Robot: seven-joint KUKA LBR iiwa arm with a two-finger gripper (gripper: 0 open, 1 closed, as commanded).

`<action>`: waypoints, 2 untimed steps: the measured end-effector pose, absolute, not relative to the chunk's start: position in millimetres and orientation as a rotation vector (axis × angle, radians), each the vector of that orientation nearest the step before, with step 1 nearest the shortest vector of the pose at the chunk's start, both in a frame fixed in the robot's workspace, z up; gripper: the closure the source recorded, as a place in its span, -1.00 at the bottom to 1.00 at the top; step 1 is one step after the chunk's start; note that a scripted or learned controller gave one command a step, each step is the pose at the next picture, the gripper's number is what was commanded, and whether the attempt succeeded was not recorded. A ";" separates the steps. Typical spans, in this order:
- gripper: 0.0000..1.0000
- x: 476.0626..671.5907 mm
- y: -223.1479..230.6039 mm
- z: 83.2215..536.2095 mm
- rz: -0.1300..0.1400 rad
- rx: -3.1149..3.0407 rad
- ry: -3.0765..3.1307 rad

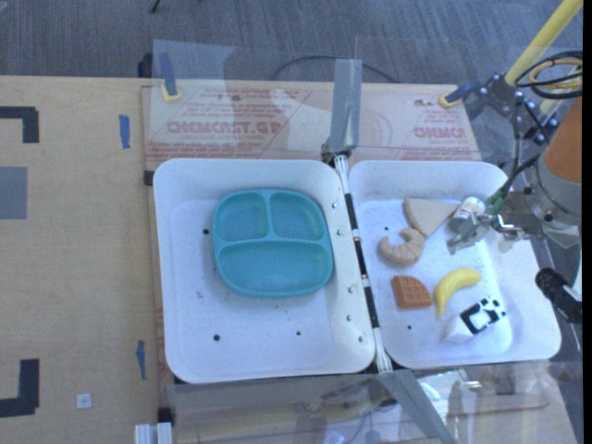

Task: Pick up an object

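Camera view shows the gripper [465,228] over the right bin [532,340], near its back edge. I cannot tell its grip. Croissant [400,247] and banana [456,286] lie close together, so it might bump both and grab nothing.

Left bin [176,276] holds a teal divided plate [272,243]. Blue tape strips [124,130] sit on the wooden bench [74,248] at left.

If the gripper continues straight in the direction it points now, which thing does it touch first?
Probably the tan wedge: the gripper points left and down toward it in the right bin. Depth is unclear, so it could meet the bin floor first.
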State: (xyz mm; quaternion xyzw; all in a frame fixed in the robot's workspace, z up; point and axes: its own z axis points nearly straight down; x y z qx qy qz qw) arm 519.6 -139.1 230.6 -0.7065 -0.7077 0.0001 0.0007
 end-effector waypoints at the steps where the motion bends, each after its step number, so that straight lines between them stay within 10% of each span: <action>1: -1.00 591.2 -146.0 94.7 -0.003 -2.222 -2.226; 2: -1.00 525.3 -185.1 90.2 -0.006 -2.120 -2.334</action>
